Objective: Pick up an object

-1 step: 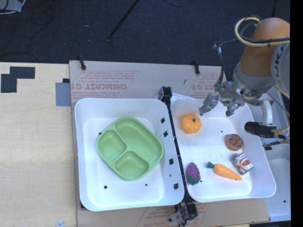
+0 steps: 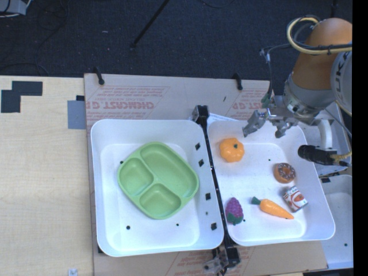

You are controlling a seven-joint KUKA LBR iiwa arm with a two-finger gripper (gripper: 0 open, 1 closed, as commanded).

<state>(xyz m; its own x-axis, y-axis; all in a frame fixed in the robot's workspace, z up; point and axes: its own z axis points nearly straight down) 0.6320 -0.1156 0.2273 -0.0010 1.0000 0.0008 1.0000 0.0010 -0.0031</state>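
Nearest the front edge of the bench, at the near left of the right bin (image 2: 322,226), sits a small bunch of purple toy grapes (image 2: 234,210), close against the black divider that runs between the two bins. Just right of it lies a toy carrot (image 2: 272,208), orange with a green top, its leafy end pointing left toward the grapes and its tip angled toward the near right. A little farther right and slightly farther back stands a small red and white can (image 2: 294,198), tilted, near the carrot's tip but apart from it. Beyond the can is a brown doughnut-like toy (image 2: 284,172), lying flat near the bin's right wall.

Across the divider, the left bin (image 2: 109,237) holds a light green divided plate (image 2: 158,179) with three compartments, lying flat and turned at an angle, roughly in the bin's middle.

Farther back in the right bin, toward its left side, rests a small orange pumpkin (image 2: 231,150) with a green stem, well apart from the other toys.

Over the far edge of the right bin hangs the gripper (image 2: 267,127), its two fingers spread apart with nothing between them, pointing down and toward the near side. It is to the far right of the pumpkin, near it but not touching. Behind it the grey wrist rises to the orange band of the arm (image 2: 322,50), which comes in from the far right, with a yellowish cable looped over its top.
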